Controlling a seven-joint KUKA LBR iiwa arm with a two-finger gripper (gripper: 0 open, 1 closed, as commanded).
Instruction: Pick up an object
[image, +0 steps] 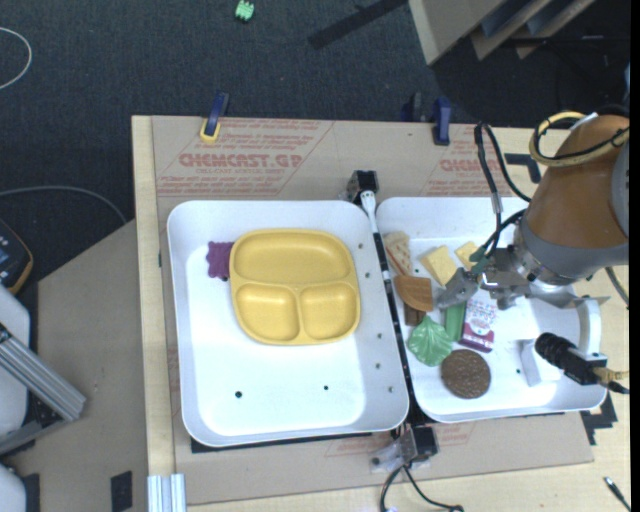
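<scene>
gripper low over the right bin's clutter

the left bin (200, 330) bears a glossy yellow divided plate (295, 283). in the right bin (560, 395), the gripper (478, 283) hangs above a small printed packet (481, 320); i cannot tell its grip state. the packet lies just below-left, long axis toward the viewer, beside a crinkled green leaf (431, 341) and a brown ridged disc (466, 372).

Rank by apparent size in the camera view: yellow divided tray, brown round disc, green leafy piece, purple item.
1. yellow divided tray
2. brown round disc and green leafy piece, too alike to rank
3. purple item, partly hidden by the tray
</scene>
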